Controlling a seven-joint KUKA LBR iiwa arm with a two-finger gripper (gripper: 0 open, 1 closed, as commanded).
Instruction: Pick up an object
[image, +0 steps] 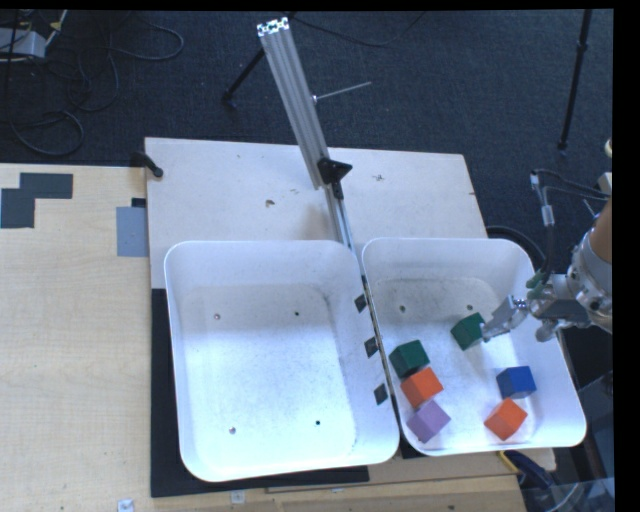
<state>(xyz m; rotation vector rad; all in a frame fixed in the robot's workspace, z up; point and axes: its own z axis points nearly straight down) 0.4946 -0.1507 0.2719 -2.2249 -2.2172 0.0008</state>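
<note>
Reaching in over the right bin (560, 330) from its right edge; gripper (497, 325) sitting right against a dark green cube (467, 331), which looks tilted, maybe just lifted off the floor; finger state impossible to tell, so not calling it a grasp; judging as grasp/early-lift step. Lying below: second green cube (408, 356), orange cube (422, 384), purple cube (428, 420), blue cube (516, 381), another orange cube (506, 419). Needing next: straight lift, then checking the cube is riding along.
</note>
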